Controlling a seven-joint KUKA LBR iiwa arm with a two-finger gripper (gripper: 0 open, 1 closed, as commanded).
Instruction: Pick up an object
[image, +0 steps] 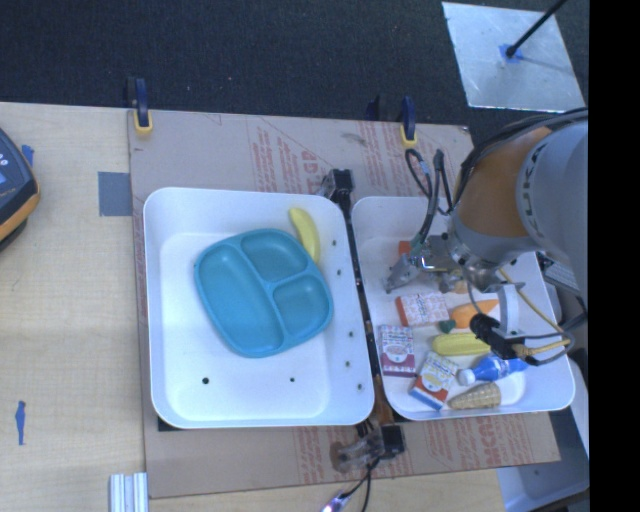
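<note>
Far left of the end effector (415, 262), a dark device (12, 190) sits at the worktop (70, 330) edge. Left bin (165, 300) holds a blue divided plate (264, 291) with a yellow banana (305, 234) just beside its upper right corner, both well left of the end effector, across the bin divider.

The end effector hangs low in the upper part of the right bin (380, 225), metal fingers pointing toward the divider. Whether they are spread or pressed together: cannot tell, too blurred and partly hidden by the wrist. Nothing seen between them.

Pickable things lie below and right of the end effector, packed tight: a white card packet (422, 308) just below, a red-and-white packet (397, 350) lower, an orange piece (470, 315), a yellow corn-like piece (462, 344), a small box (434, 378), a blue-capped bottle (492, 369), a cone (475, 397) lowest.

Risks, as judgement: the clutter touches, so a close may pinch two items or shove neighbours aside; flat packets lie flush on the bin floor and may slip out; cables (540, 345) trail over the pile and may snag; a descent near the divider may strike the bin wall.
</note>
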